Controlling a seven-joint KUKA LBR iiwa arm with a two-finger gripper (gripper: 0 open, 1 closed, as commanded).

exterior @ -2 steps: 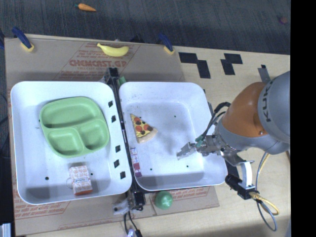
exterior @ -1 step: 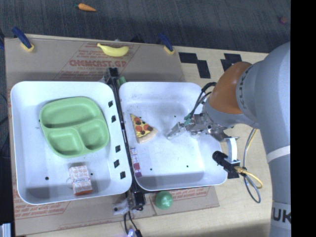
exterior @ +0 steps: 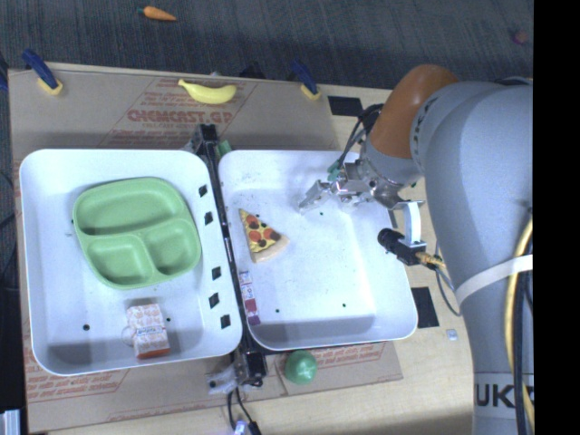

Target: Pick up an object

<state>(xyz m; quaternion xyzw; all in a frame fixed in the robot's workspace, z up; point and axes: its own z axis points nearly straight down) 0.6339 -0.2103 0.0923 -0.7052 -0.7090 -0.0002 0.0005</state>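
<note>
The place looks like a robotics lab: a grey industrial arm [exterior: 471, 207] reaches over a counter [exterior: 426, 370] bearing two white bins [exterior: 36, 270] clipped to cardboard [exterior: 145, 116], with toy food such as a pizza slice [exterior: 261, 234] and what seems carpeted floor [exterior: 272, 16] behind.

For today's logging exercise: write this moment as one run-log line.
hand: above right bin, holding nothing | pizza slice: right bin, left side | green tray, carton: left bin

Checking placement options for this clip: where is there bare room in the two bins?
Right bin: bare floor below the pizza slice toward the near wall. Left bin: crowded by the green tray and small carton. The gripper takes up the right bin's far side.
</note>
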